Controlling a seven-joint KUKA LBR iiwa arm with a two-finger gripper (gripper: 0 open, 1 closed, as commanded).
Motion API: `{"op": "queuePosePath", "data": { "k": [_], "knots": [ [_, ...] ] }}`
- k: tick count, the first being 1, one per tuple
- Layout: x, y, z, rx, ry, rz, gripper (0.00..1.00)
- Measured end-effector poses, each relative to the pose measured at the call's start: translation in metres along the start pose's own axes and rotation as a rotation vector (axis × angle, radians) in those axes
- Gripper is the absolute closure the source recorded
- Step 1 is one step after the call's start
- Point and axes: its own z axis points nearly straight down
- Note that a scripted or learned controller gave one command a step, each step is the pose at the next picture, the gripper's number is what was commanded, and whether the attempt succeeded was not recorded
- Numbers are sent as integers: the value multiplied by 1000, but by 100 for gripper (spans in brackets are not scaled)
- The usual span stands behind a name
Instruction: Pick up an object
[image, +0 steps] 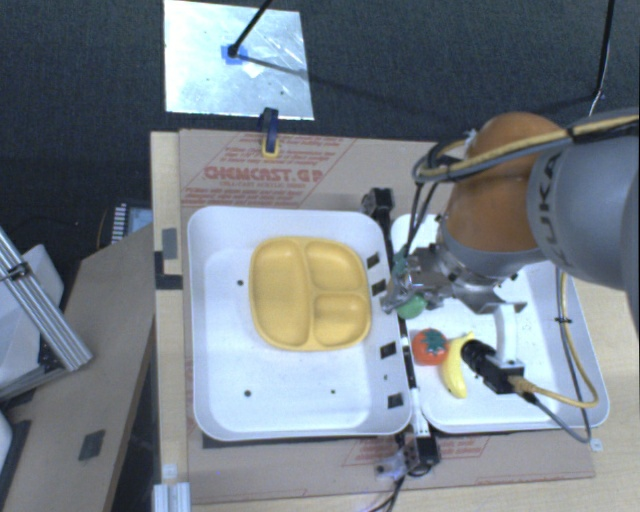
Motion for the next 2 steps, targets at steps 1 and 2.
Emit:
{"op": "queuePosePath", "data": {
  "k": [1, 2],
  "knots": [
    [52, -21, -12, -1, 0, -1, 100],
    [48, -20, -11, -2, -2, 7, 0]
  ]
}}
